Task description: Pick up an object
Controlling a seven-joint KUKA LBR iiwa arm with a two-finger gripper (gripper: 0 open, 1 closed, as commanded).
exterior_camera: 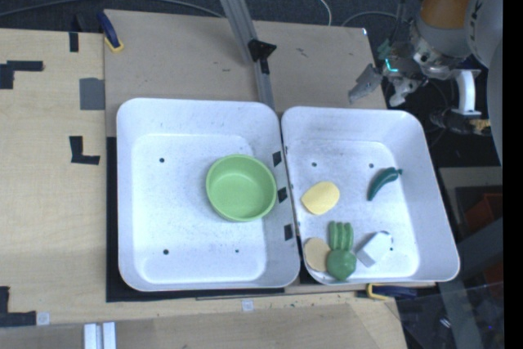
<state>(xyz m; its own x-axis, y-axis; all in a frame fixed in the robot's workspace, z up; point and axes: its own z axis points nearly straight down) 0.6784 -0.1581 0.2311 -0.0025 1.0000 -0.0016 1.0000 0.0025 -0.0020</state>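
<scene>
My gripper hangs just beyond the far right corner of the right bin, its two grey fingers spread apart with nothing between them. Inside that bin lie a yellow lemon-shaped piece, a dark green pepper, a green leafy vegetable, a tan round piece and a small grey block. A light green bowl stands in the left bin.
A slanted metal pole with a black clamp rises behind the seam between the bins. Cables run across the dark floor at the back. Black tape marks dot the wooden bench on the left.
</scene>
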